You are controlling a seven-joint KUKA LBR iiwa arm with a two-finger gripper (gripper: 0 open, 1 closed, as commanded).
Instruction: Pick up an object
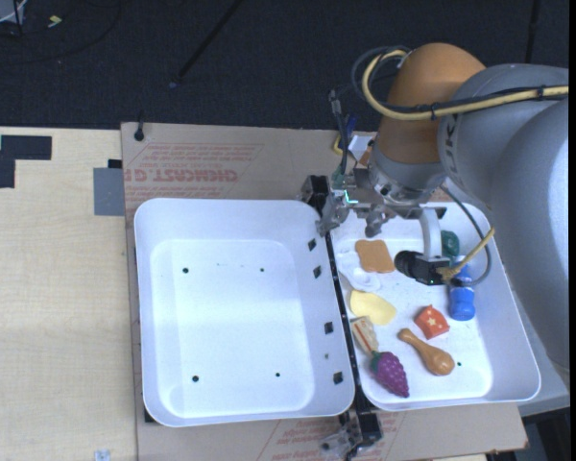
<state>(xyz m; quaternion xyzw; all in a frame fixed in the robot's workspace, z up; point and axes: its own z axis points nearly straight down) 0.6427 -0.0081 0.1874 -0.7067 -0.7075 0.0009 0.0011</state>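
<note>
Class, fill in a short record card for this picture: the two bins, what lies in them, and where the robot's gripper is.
left bin: white, shallow
right bin: white, holds the toys
toys: purple grapes, red box, blue bottle, yellow wedge, tan drumstick, brown slice
gripper: above the far end of the right bin, near the brown slice
gripper fingers: state unclear
arm: reaches in from the right

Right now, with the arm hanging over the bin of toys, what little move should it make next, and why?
Probably straight down a little: the gripper sits above the orange slice of toast at the back of the right bin, and nothing shows between its fingers.
</note>
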